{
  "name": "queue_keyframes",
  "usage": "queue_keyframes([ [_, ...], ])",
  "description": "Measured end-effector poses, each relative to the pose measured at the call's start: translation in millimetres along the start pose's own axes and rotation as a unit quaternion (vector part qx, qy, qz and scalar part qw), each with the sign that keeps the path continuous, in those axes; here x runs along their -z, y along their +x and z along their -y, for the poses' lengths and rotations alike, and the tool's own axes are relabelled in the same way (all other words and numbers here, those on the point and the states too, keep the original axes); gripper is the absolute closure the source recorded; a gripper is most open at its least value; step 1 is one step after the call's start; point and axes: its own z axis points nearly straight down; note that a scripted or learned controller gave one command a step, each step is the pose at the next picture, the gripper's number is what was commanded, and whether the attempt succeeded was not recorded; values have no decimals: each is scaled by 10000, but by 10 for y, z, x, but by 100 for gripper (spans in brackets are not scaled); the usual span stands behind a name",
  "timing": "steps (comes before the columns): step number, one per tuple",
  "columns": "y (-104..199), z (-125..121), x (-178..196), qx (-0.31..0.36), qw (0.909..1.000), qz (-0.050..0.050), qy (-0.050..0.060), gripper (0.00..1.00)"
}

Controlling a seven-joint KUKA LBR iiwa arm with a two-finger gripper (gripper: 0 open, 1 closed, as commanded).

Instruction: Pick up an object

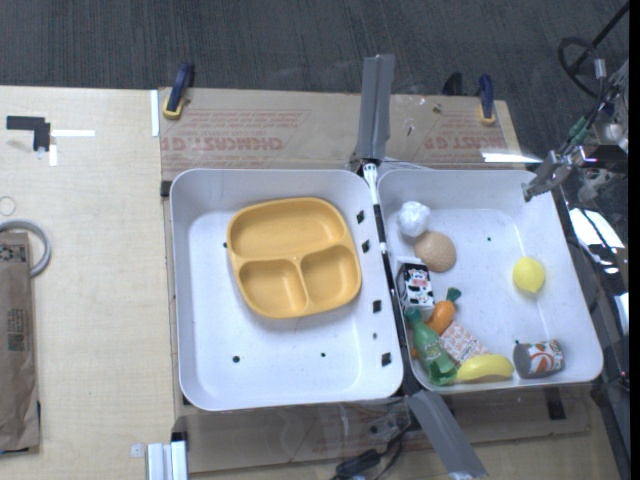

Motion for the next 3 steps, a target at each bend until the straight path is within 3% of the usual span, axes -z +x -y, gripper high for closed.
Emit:
queue_keyframes([
  [1,-183,237,-1823,137,9999,-63,29,0],
  [2,-163,372,-1866,-51,10000,-56,-32,0],
  [3,-198,383,-1780,-72,10000,-23,-27,100],
])
